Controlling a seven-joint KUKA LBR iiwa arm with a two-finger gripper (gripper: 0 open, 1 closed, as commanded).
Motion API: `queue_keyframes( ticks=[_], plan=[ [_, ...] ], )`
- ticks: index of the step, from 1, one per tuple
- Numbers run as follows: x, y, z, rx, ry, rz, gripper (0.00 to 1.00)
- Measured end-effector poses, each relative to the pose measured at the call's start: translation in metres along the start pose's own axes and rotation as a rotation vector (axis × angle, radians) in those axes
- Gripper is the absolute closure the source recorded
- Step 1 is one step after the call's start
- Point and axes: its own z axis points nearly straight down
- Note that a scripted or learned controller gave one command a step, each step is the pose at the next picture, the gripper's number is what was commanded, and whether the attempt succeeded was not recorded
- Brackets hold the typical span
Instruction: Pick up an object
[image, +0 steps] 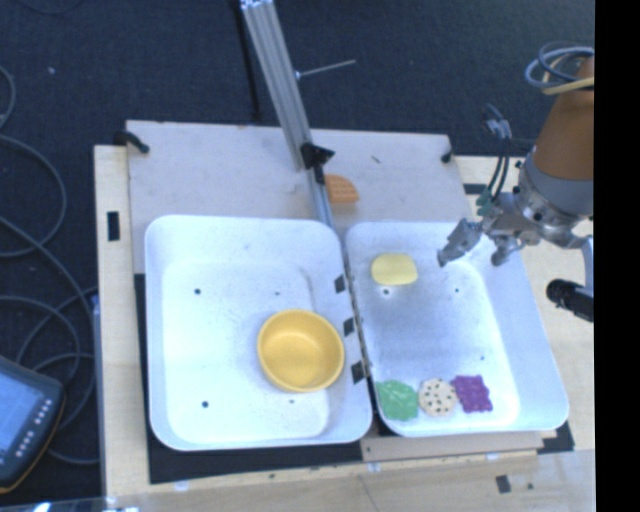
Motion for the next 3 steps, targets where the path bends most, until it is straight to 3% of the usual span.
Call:
queue_keyframes(
  ticks=[1, 3],
  plan=[
    [0.0, 0.0, 0.0, 0.0, 0.0, 0.0, 0.0],
    [-0.014, -0.007, 0.105, 0.005, -0.001, 0.004, 0.0]
  ],
)
